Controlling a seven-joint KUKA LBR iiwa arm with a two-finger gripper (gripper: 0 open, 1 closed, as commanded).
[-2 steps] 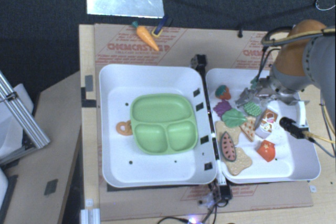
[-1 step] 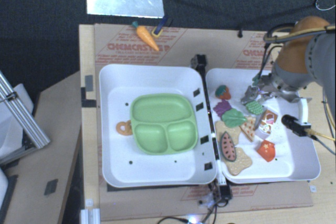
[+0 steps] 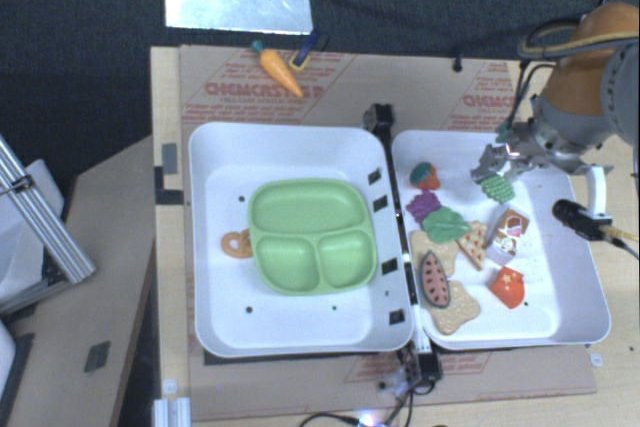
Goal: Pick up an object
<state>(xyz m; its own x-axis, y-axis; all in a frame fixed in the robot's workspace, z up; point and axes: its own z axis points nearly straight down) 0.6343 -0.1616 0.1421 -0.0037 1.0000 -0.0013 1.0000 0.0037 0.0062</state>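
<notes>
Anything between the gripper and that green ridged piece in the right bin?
Nothing visible. The gripper sits directly over the green ridged piece, at or just above its top edge. The milk carton toy lies below it, apart.

Your arm [image 3: 585, 80]: one, grey, entering from the right at the upper edge of the frame. Orange band sits above the wrist, at the top right. Wrist bends down and to the left. Gripper [image 3: 497, 173]: hangs low at the arm's left end, pointing down-left. Fingers: their spread is too small and blurred for you to judge.
</notes>
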